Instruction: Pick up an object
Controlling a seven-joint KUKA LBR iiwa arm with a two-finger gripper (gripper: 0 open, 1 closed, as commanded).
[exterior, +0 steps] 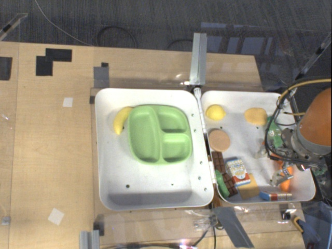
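Orange object (pixel 285 174) sits by right bin's (pixel 236 98) right wall, just under gripper (pixel 283 166); you can't tell claw state, wrist and cables hide it. Risk: wall crowds approach, marker (pixel 275 195) lies near; you may nudge or miss

- Nothing here can be read from where I stand.
- The small carton (pixel 238 171), lower middle of the right bin (pixel 306 191), has a blue-and-white printed face, but its lettering is too small and blurred to make out.
- The marker (pixel 275 195) along that bin's lower edge bears no legible print.
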